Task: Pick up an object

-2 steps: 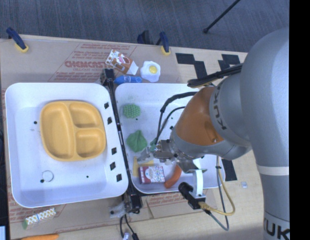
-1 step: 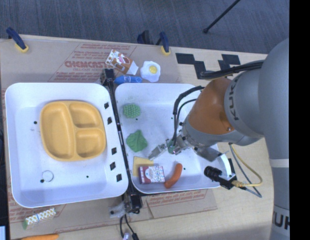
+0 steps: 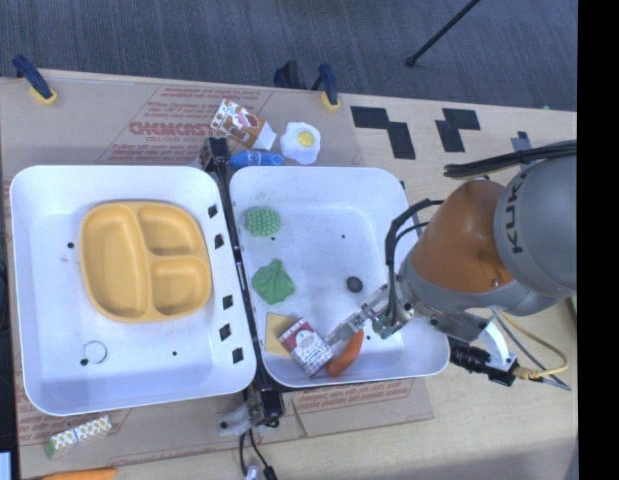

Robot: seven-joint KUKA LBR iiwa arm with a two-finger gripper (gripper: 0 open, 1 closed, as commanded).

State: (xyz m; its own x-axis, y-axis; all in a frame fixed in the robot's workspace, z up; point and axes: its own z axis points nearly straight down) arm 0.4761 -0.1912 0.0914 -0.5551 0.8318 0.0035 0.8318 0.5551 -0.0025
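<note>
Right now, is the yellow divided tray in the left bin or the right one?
In the left bin. The yellow tray lies flat there, compartments facing up.

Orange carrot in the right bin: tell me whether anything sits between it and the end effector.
Nothing visible does. The end effector sits right above the carrot; the red-and-white packet lies beside the carrot, on its left, not between them.

A: So what's the arm (image 3: 534, 230) look like?

B: Chunky rounded grey casing with dark "KU" lettering on the side, then a fat orange band (image 3: 461, 238) above the wrist. A black cable (image 3: 399, 230) loops off it. The end effector (image 3: 367, 320) is small and silvery with green bits. There's also a black-and-white connector with thin yellow wires.
</note>
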